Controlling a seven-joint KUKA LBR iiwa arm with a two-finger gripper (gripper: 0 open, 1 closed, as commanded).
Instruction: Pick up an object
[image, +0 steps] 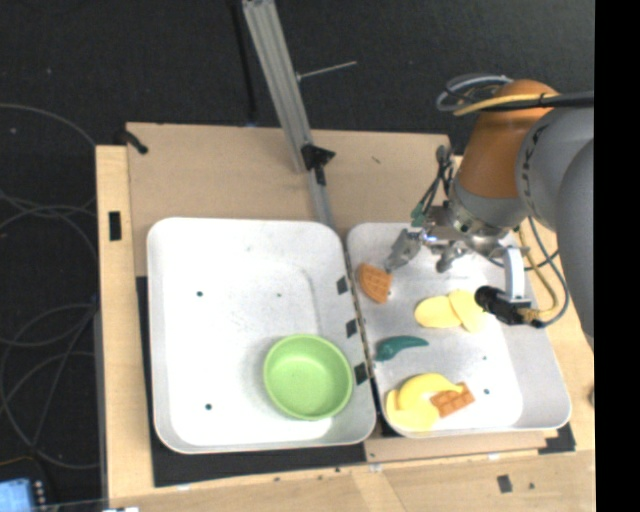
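- Two shallow white bins are seen side by side on the table: a left bin and a right bin.
- The grey arm with its orange band is seen reaching in from the right, above the upper part of the right bin.
- The pincer is held over the upper left part of the right bin, with its fingers spread apart and nothing seen between them.
- An orange piece is found just below and to the left of the pincer, near the wall between the bins; whether it is touched cannot be told.
- A pale yellow object is placed in the middle of the right bin, beside a black part of the arm's wrist gear.
- A teal, curved object lies below it, close to the dividing wall.
- A yellow object with a small orange piece on it rests at the near edge of the right bin.
- A green bowl stands upright in the lower right corner of the left bin.
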